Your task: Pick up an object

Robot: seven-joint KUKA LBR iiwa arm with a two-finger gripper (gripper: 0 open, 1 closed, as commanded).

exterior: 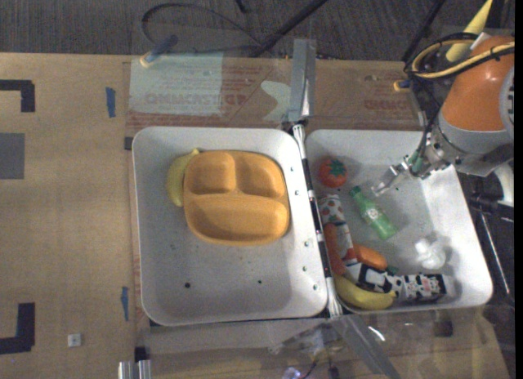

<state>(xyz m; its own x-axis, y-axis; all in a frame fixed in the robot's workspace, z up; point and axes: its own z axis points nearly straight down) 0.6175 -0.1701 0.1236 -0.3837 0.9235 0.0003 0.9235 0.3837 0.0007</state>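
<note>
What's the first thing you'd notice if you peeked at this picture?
The big orange divided tray jumps out first, sitting upside down in the left bin with something yellow peeking from under its left edge. Then the arm's orange band at the right, with the gripper reaching above a little green bottle in the right bin.

Cardboard-covered bench [65, 230], blue tape [109, 101]
</note>
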